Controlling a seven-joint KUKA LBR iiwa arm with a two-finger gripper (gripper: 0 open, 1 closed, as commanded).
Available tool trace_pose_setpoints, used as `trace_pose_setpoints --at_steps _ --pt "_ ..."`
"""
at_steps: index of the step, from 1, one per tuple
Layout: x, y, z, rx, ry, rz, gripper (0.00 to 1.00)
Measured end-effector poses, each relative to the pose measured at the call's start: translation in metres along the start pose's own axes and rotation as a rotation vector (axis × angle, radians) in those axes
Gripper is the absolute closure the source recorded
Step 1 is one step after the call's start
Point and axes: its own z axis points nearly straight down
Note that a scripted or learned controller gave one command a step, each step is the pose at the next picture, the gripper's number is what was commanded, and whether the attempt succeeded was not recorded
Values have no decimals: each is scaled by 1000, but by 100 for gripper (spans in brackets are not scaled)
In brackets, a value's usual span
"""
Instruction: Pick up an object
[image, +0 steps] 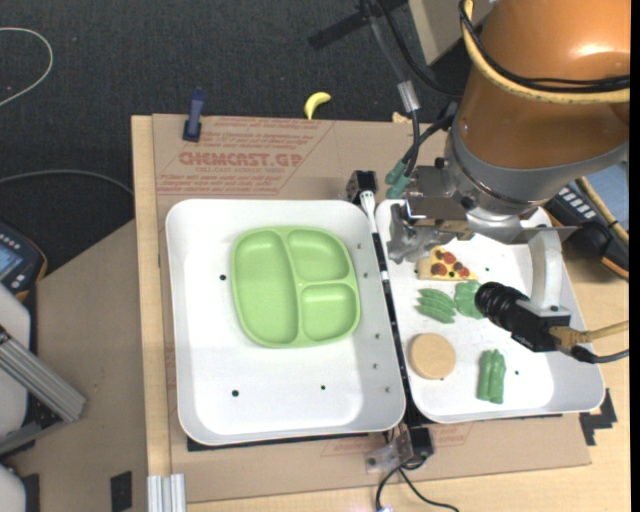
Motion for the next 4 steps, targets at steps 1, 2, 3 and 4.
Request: trace_pose_setpoints --at_steps 1,2,3,4 --pt "28 0 -11 2 -1 0 100" --pt "79 -2 66 16 -3 -2 100" --pt "25 13 172 17 -6 11 100" --pt "104 8 140 3 2 -6 100"
